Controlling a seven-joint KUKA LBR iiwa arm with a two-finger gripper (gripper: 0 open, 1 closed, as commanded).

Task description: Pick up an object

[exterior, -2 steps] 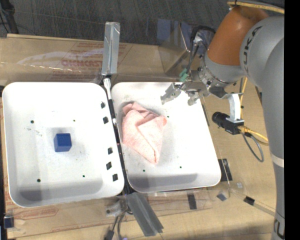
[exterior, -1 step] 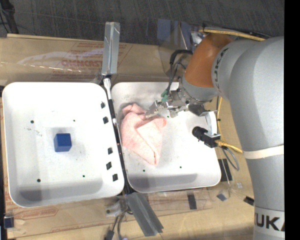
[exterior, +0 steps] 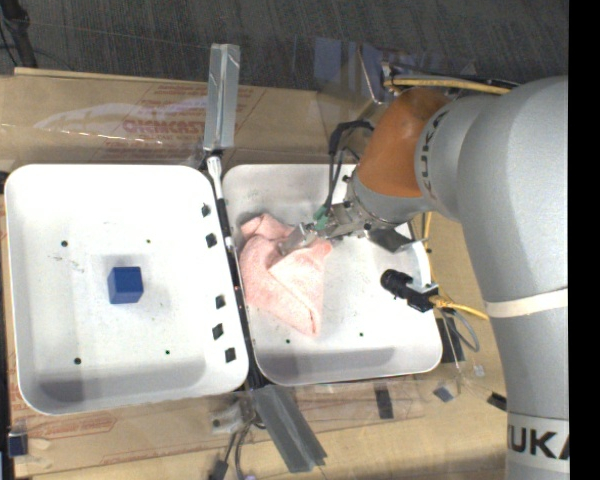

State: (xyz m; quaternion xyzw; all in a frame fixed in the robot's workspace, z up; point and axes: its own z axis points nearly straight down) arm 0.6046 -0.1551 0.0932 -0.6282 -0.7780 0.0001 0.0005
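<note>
Camera view puts us above the tabletop, and we see the big grey arm sweeping in over the right bin. Next, the left bin, 1 of 2 side by side. In the right bin lies a crumpled pink cloth, and the tool is down on its upper edge, tips touching fabric; how far open, we cannot tell. Smallest: 1 blue cube in the left bin.
</note>
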